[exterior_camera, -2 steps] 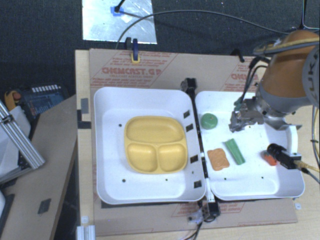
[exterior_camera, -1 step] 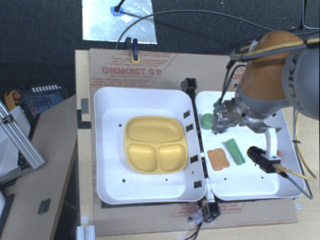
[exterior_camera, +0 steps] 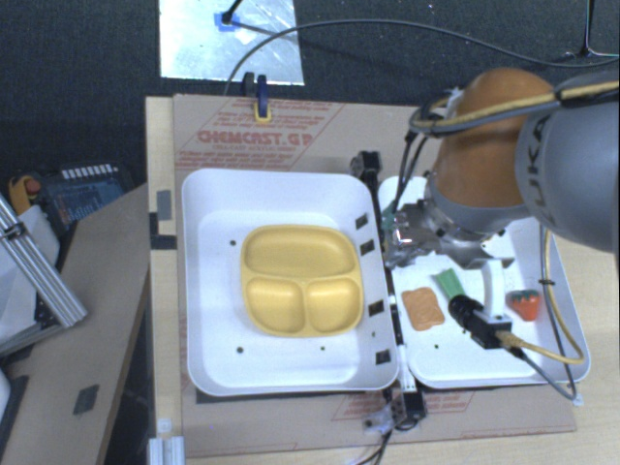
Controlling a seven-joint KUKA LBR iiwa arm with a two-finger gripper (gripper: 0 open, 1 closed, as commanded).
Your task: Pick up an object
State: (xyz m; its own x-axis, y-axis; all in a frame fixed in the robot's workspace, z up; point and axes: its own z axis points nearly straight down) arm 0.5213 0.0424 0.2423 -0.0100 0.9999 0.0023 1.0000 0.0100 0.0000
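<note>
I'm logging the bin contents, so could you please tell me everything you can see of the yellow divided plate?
The yellow plate is a rounded rectangle of smooth, slightly glossy material that looks like plastic. Raised ridges split it into three compartments: one wide one at the far side and two smaller ones at the near side. It lies flat and right side up near the middle of the left bin, resting on the bin's floor, apart from its walls.

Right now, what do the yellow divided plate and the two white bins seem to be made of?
The yellow divided plate looks like moulded plastic with a smooth, slightly glossy finish: soft highlights lie along its rounded compartment ridges. The left white bin and the right white bin look like thin formed plastic, smooth and semi-matte, with rounded corners; coated metal cannot be ruled out.
</note>
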